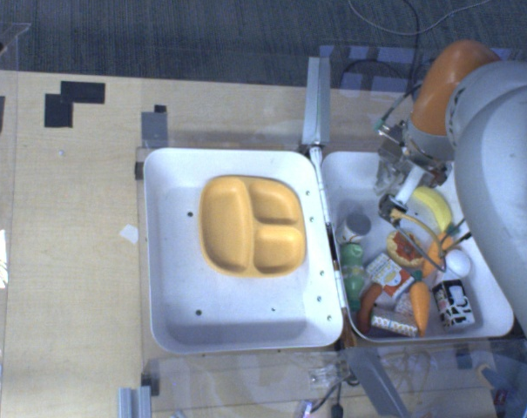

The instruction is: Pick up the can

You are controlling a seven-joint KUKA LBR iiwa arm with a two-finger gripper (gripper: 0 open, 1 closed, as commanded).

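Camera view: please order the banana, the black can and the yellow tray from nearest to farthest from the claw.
Measured from the claw in the right bin:
1. Banana, just beside the claw, toward the arm's side.
2. Black can, at the right bin's near corner, below the claw in the view.
3. Yellow tray, over in the left bin.

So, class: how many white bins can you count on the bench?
2. The left bin holds a yellow divided tray; the right bin holds the can and a pile of toy food. None seems hidden.
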